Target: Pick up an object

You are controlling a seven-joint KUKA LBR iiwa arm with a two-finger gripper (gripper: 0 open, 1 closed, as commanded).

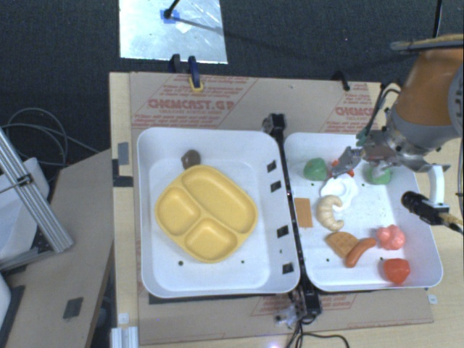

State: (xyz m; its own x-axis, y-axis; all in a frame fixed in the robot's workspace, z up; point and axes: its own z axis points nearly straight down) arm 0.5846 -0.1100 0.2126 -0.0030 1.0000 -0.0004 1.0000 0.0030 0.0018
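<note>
- White toy food piece (342, 189), lying in the right bin (428, 267), near its middle, touching the pale croissant (330, 212) just below.
- Judged the likeliest target, being nearest the pincer; not certain, since the task named no particular thing.
- Nothing lifted yet: every item flat on the bin floor, none seen between the fingertips.
- Pincer (351, 162) poised just above and slightly to the upper right of the white piece, close over it, whether touching could not be told.
- Fingers too small and blurred to tell spread from pressed together.
- Green ball (315, 169) just to the pincer's left; second green piece (378, 173) to its right, partly under the wrist.
- Further out: orange wedge (338, 241), sausage (360, 251), pink piece (391, 236), red tomato (396, 270), all toward the near edge.
- Left bin (156, 267) holding a yellow divided plate (206, 212) and a small brown thing (191, 158), well apart from the pincer.
- Left to do: descent, closing on something, lifting clear.
</note>
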